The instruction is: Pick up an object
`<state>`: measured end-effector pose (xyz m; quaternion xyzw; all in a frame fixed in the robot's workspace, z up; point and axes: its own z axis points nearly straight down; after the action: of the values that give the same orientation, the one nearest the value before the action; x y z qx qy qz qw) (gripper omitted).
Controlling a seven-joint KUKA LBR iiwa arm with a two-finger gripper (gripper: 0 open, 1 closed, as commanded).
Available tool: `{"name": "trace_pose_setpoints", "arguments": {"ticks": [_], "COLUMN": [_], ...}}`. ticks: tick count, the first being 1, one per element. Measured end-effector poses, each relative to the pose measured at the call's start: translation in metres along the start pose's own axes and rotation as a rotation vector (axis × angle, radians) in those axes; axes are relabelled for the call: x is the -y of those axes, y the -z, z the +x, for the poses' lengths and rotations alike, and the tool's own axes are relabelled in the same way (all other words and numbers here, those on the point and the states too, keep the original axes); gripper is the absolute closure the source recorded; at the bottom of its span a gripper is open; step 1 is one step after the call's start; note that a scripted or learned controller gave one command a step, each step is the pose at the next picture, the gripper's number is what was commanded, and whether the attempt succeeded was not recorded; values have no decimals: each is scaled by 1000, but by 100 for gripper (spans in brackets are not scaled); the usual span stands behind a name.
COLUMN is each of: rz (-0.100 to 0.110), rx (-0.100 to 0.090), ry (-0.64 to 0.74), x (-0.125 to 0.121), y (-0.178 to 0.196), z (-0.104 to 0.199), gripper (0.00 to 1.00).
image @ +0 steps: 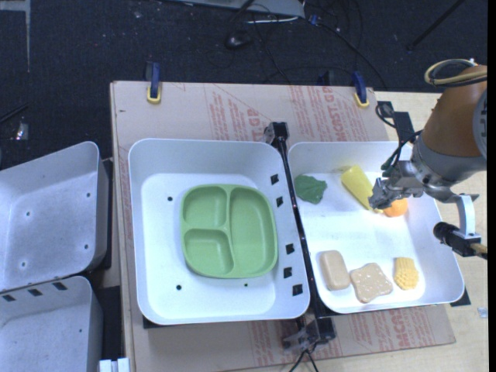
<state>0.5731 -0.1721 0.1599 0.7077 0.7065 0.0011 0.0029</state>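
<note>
My gripper (383, 199) hangs low over the right bin (434, 231), near its back right part. Just beside its tip lies a small orange piece (396, 208), partly covered by the gripper. A yellow banana-like piece (357, 185) lies just left of the gripper. A dark green leafy piece (311, 188) sits near the bin's left wall. Along the front of the bin lie a beige oval piece (335, 270), a tan toast slice (370, 281) and a yellow corn piece (405, 273).
The left bin (155, 208) holds a light green divided plate (230, 231). A black divider (291, 208) runs between the two bins. Blue clamps (154, 82) pin the cardboard at the back. White trays (46, 208) lie off the bench at left.
</note>
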Motion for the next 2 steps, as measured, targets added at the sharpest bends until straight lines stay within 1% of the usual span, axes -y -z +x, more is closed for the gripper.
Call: {"name": "trace_pose_setpoints", "arguments": {"ticks": [1,2], "rz": [0,1], "rx": [0,-1], "ry": [4,4], "x": [-1,-3], "y": [43,74], "z": [0,0], "gripper": [100,100]}}
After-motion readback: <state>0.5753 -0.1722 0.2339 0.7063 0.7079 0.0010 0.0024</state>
